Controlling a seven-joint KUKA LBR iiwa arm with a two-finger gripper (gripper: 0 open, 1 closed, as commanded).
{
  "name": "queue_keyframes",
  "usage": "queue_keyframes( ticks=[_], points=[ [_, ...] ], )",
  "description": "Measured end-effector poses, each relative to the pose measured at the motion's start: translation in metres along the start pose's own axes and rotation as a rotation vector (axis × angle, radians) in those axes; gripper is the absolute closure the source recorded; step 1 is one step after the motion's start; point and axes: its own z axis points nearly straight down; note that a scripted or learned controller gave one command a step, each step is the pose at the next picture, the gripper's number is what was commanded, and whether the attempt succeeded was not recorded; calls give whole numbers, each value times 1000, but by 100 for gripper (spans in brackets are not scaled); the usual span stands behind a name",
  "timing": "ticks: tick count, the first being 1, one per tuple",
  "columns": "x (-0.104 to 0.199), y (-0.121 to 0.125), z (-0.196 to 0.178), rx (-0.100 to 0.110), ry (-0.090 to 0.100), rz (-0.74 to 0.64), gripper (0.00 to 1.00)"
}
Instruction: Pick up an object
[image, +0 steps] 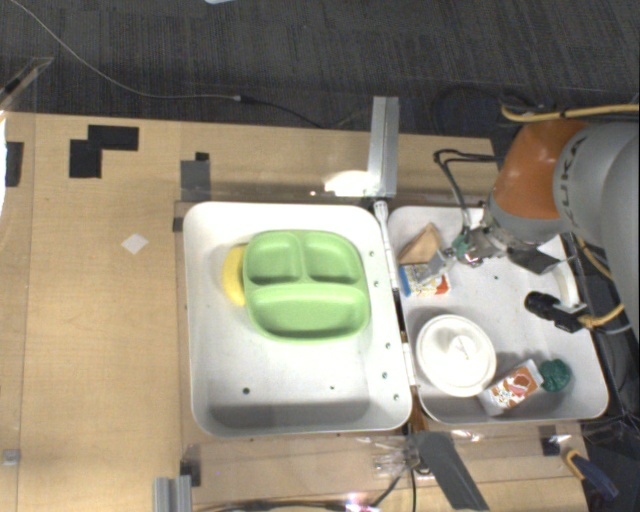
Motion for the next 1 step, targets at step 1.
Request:
queue_keyframes(
  ticks=[1],
  points=[
    [-10,41,5,21,10,-83,0]
  ],
)
